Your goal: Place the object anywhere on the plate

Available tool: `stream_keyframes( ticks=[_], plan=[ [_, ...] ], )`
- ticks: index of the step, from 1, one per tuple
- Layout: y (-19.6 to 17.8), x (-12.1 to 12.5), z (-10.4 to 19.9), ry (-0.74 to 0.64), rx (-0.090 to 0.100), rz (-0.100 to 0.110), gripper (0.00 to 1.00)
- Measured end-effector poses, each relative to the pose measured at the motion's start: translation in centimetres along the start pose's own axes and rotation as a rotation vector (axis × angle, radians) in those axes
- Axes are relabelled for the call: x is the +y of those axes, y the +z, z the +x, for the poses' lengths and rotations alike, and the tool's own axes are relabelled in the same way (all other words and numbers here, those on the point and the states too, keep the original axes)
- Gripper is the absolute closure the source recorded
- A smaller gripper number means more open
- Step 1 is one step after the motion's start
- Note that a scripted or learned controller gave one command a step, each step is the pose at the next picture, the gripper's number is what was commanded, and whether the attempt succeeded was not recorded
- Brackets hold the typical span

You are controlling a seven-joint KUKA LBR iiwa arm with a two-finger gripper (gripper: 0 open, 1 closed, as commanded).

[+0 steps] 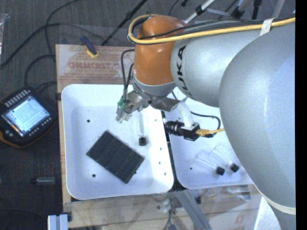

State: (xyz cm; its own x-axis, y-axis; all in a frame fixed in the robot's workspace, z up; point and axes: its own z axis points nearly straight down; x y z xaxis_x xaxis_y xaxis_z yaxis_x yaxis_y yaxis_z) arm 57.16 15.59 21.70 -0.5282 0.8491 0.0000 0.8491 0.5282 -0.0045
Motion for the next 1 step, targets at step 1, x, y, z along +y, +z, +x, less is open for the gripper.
stream_keyframes(
  ticks=[1],
  plan=[
    [-5.77, 9.59, 0.65, -0.011, -0.003, -0.004, 1.0]
  ],
)
